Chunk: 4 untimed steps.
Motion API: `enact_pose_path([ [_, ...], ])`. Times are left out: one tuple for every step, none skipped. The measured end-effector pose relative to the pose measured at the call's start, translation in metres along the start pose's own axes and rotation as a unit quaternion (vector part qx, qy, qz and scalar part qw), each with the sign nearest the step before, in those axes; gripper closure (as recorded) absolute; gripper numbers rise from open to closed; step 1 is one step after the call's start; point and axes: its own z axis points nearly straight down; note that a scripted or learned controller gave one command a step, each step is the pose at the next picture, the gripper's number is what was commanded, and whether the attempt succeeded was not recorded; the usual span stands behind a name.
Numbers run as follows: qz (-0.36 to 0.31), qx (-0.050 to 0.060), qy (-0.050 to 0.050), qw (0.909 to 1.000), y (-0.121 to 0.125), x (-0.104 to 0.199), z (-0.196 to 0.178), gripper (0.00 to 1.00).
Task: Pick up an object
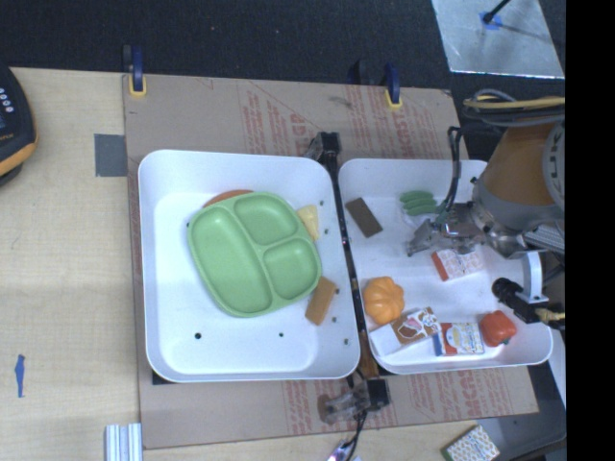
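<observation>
At the frame's lower right, along the near wall of the right bin (538, 358), lie a flat carton (456, 338), a second small carton (415, 326) touching it on its left, and a red toy (497, 327) at its right end. Just above and to the left sits an orange pumpkin (383, 299), hard against the divide between the bins. It looks light, stiff and rounded, likely to slip from a shallow pinch; a grasp across its widest part would serve best. The cartons look light but lie flat, offering little edge.

Mid-right, the gripper (430, 235) hangs low over the bin floor, its dark fingers spread and nothing visible between them, a white-and-red packet (457, 262) just below and to the right. Further up lie a brown block (363, 216) and a green piece (418, 202).

In the left bin (159, 257), a green tray (254, 252) fills the centre, a tan block (320, 301) at its lower right. The desk (58, 286) stretches away left.
</observation>
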Motion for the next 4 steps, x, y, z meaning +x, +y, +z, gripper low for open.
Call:
enact_pose_path([
  [0.0, 0.001, 0.003, 1.0, -0.013, -0.033, 0.0, 0.0],
  [-0.001, 0.0, -0.001, 1.0, -0.013, -0.036, -0.012, 1.0],
  [-0.001, 0.001, -0.001, 1.0, -0.013, -0.036, -0.011, 0.0],
  [-0.001, 0.001, -0.001, 1.0, -0.013, -0.037, -0.021, 1.0],
])
